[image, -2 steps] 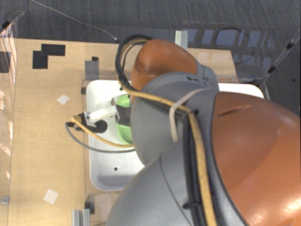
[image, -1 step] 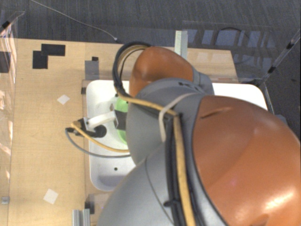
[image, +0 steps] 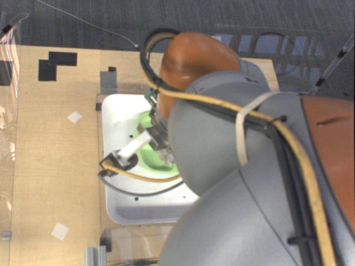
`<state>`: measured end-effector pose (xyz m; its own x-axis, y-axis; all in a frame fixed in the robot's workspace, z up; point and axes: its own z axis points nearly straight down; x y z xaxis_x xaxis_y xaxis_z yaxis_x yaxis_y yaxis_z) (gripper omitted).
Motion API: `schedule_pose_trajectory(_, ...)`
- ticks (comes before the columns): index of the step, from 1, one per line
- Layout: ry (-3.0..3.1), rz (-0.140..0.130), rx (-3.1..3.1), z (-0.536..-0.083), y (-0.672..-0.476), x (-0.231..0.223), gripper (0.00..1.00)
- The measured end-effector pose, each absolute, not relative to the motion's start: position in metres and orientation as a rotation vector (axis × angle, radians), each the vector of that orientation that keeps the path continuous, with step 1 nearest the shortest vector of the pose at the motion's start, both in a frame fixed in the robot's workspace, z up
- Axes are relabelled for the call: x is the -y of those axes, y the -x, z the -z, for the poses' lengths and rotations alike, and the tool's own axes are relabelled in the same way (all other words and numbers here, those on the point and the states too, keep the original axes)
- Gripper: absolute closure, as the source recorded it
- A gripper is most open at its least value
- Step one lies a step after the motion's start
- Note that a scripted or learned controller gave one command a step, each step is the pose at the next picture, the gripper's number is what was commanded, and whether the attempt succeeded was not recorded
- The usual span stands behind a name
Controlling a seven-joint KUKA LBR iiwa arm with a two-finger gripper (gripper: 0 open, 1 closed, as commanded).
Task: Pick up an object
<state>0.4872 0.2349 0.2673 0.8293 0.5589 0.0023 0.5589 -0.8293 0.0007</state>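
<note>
Grey arm [image: 249,176] hides pincer above green object [image: 151,151].

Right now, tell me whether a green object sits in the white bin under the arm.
Yes: a light green object lies inside the white bin, partly covered by the grey arm reaching over it.

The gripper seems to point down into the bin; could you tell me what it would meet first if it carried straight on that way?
Most likely the green object lying in the white bin, directly under the gripper, though depth is hard to judge here.
</note>
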Motion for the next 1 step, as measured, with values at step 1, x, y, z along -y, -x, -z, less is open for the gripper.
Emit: schedule_pose_trajectory(1,-3.081,0.002,-0.61,-0.2292,-0.4865,-0.2343,1.0)
